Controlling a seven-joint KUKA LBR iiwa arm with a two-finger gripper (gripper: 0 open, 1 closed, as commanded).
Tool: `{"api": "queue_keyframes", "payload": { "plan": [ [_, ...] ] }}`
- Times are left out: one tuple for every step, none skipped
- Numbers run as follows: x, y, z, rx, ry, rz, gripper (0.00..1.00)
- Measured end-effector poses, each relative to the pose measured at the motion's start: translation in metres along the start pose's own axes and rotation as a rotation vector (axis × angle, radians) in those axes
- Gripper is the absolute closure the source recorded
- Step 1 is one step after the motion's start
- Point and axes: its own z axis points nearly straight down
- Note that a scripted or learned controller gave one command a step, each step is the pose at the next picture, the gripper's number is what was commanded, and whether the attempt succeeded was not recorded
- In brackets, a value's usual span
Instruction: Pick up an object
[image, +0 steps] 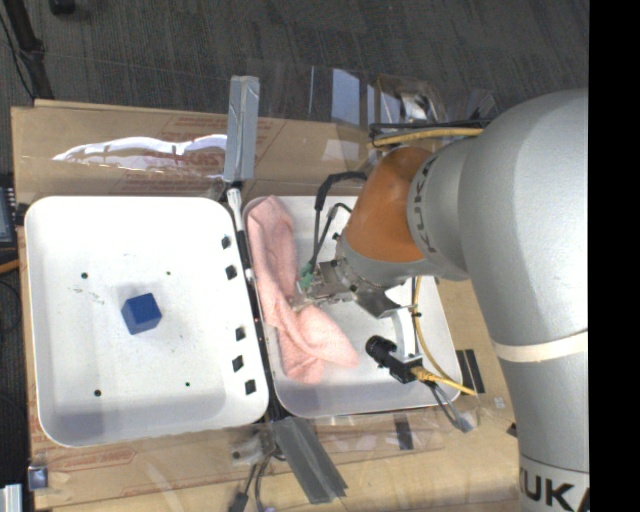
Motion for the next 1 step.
{"api": "queue_keyframes", "payload": {
  "plan": [
    [0.0285, 0.0301, -0.15, -0.005, -0.002, -0.133, 1.0]
  ]
}}
